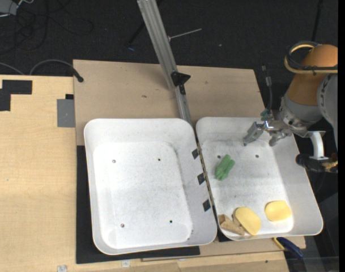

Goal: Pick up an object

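The fingers [264,134] are spreading apart in a wide V with nothing between them, hanging over the far end of the right bin [308,208], near its back rim. One fingertip is pointing toward the bin's middle, the other toward its right edge. Behind them the grey arm [308,109] with its orange band is reaching in from the right bin's far right corner.

Taking the right bin as the landmark: a green object [224,167] is lying in its middle, slightly toward the left wall, well apart from the fingers and nearer the camera than they are. At the bin's near end two yellow objects are sitting side by side: one yellow object [247,220] by the near left corner, the other yellow object [277,211] just to its right. A small tan piece [231,226] is lying against the first one, tucked into the near left corner.

Touching the right bin's left wall is the left bin [104,135]. Both are resting on the table [36,169], and a metal rail [161,50] is slanting away beyond the right bin's far left corner.
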